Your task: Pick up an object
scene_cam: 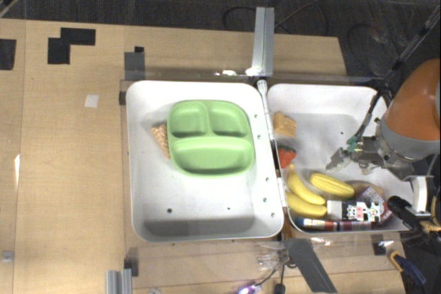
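The green tray [209, 136] hides most of a tan item [160, 139], perhaps bread; the arm [413, 122] is cut off at the right edge.

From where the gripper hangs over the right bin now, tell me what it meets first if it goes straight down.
Probably the yellow banana just below the gripper; a bare patch of the right bin lies beside it, and depth is hard to judge from this slant.

Two white bins [138, 169], one green divided plate [209, 136], three bananas [303, 189], one marker [324, 222].
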`<state>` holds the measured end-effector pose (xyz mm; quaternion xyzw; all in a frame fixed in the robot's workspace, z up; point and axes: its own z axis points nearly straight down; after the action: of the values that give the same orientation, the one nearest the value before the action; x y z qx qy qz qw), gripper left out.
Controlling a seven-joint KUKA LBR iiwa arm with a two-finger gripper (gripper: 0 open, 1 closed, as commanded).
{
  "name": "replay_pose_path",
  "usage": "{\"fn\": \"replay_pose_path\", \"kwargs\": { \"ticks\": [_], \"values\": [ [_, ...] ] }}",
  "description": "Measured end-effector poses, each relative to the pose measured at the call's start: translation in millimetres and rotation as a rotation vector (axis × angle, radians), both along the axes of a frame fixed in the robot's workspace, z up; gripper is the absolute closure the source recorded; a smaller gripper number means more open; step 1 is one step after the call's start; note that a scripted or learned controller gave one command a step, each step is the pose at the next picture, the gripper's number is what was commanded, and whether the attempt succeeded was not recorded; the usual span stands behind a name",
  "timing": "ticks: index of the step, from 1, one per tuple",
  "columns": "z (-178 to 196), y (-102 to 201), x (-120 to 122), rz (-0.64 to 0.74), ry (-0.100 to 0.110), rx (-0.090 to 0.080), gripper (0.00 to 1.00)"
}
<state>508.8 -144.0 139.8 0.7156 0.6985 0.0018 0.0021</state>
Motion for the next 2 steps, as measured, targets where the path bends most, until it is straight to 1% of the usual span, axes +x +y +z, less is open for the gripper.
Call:
{"fn": "replay_pose_path", "kwargs": {
  "ticks": [1, 2],
  "values": [
    [-35, 7, -5, 0.173, -0.047, -0.011, 0.0],
    [-49, -5, 72, 0.253, -0.012, -0.006, 0.0]
  ]
}}
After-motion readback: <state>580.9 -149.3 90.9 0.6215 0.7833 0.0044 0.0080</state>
